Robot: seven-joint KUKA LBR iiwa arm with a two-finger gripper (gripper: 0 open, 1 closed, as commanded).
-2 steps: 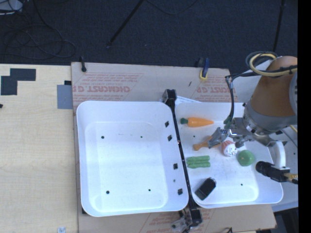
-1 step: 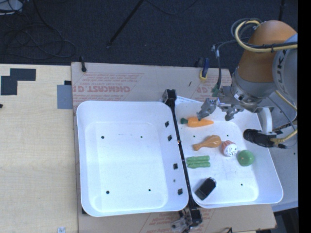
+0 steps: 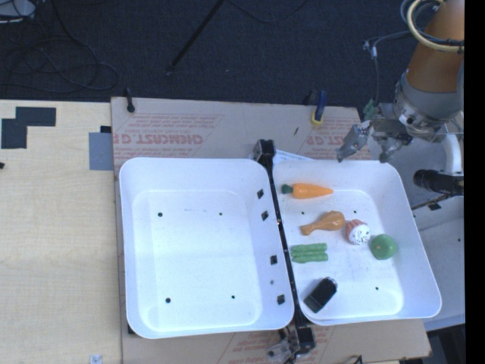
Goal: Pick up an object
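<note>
Hovering with open, empty jaws above the right white bin's [image 3: 413,226] far rim, the two-finger gripper [image 3: 369,144] risked striking it descending.

Five small objects [image 3: 333,223] in right bin [image 3: 409,203]

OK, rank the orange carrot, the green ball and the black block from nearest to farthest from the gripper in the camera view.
From the gripper, above the right bin's far rim:
1. Orange toy carrot, at the bin's far end.
2. Round green ball, by the right wall, mid-bin.
3. Black rectangular block, near the bin's front edge.
</note>
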